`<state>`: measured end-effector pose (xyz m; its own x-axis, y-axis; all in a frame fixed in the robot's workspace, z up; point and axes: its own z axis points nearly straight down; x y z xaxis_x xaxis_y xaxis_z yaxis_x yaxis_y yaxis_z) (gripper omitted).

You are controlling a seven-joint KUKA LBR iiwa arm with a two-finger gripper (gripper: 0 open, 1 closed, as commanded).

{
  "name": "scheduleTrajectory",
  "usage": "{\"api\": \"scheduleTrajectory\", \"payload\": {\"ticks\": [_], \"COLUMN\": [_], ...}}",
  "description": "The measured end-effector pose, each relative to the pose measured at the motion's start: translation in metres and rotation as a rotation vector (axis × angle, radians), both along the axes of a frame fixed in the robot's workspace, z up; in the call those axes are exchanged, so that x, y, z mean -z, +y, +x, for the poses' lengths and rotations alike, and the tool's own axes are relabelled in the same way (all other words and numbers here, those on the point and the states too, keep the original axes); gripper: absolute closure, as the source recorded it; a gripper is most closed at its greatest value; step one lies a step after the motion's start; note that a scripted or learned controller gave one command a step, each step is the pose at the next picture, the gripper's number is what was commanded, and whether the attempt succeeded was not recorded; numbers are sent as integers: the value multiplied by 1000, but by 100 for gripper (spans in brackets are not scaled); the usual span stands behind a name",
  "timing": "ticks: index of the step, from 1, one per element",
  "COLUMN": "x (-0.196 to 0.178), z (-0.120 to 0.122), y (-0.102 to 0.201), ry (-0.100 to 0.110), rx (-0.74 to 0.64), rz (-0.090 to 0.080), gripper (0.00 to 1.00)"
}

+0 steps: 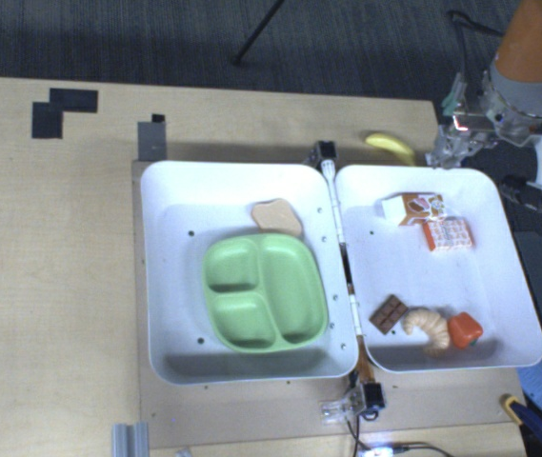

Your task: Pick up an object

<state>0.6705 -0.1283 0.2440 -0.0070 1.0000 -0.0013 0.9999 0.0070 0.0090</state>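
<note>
Far to the gripper's left and nearer the camera sits the left bin [156, 255], holding a green divided plate [266, 291] with a tan slice of toy bread [276, 216] touching its far edge. Just to the gripper's left, on the bench beyond the bins, lies a yellow banana [390, 146], outside either bin.

The gripper [449, 150] hovers over the far rim of the right bin [513, 255], near its outer corner; it is too small and blurred here to tell whether it is spread or closed, and nothing is seen in it.

The closest likely target is the red-and-white carton [434, 221], lying flat in the bin a little below and slightly left of the gripper. It looks like a small printed box, mostly white at the top with red patterning lower down. To take it well, the arm probably needs to move inward over the bin, centre above the box, align across its narrower side and descend straight, staying off the bin wall.

Well apart, at the bin's near edge, a brown chocolate piece [388, 314], a croissant [427, 326] and a red-orange item [465, 330] cluster together, touching, which I judge harder to separate.
</note>
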Motion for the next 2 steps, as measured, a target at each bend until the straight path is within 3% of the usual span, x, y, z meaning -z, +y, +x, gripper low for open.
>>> {"api": "scheduleTrajectory", "payload": {"ticks": [1,2], "x": [2,134], "z": [-1,3], "y": [0,18], "ry": [5,-15], "rx": [1,1], "rz": [0,-5], "gripper": [0,0]}}
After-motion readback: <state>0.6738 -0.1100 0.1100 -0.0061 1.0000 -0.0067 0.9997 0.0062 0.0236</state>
